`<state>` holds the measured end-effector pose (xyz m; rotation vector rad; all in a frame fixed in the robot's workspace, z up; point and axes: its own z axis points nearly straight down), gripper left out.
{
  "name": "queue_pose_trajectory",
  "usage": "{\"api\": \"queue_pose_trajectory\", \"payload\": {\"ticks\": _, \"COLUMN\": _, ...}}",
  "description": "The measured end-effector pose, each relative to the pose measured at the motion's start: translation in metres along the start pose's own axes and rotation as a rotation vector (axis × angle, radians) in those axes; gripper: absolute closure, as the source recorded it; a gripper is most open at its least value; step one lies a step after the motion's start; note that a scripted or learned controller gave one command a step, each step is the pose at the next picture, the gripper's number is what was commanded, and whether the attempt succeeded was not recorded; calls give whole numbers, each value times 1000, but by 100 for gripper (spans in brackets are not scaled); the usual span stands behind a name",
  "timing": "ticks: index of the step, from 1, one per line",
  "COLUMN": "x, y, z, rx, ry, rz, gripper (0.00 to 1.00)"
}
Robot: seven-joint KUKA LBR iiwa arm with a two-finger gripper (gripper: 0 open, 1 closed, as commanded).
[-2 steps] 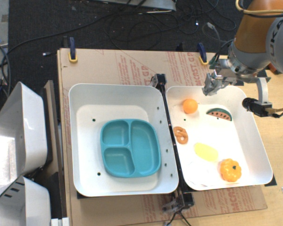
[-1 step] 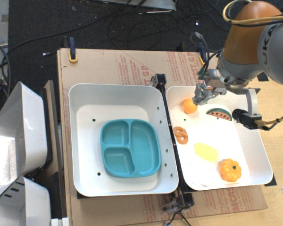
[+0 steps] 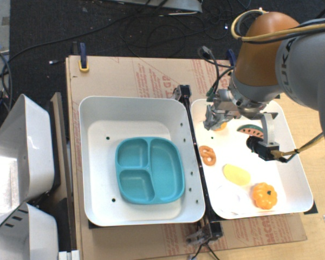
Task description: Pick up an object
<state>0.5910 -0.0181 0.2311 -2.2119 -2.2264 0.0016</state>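
Camera view | jaws [image 3: 215, 123] state unclear, over small orange object [image 3: 220, 127] | pretzel [image 3: 207, 155] just below, apart

This is a robotics lab. A grey industrial arm [image 3: 309, 58] reaches in from three o'clock over a cardboard-topped desk [image 3: 135, 75] bearing two white bins [image 3: 92, 107]. Loose black cables [image 3: 146, 31] trail across dark carpet at twelve o'clock, and spare bins [image 3: 16, 145] sit at nine o'clock.

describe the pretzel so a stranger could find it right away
Look in the right-hand white bin, along its left wall beside the divider. The pretzel lies there: small, brown and twisted with holes, unlike the smooth yellow piece and orange pumpkin nearer the front.
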Motion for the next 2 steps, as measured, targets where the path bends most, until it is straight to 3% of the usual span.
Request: {"api": "queue_pose_trajectory", "payload": {"ticks": 2, "x": 92, "y": -43, "z": -12, "rx": 0, "ry": 0, "rz": -1, "gripper": 100}}
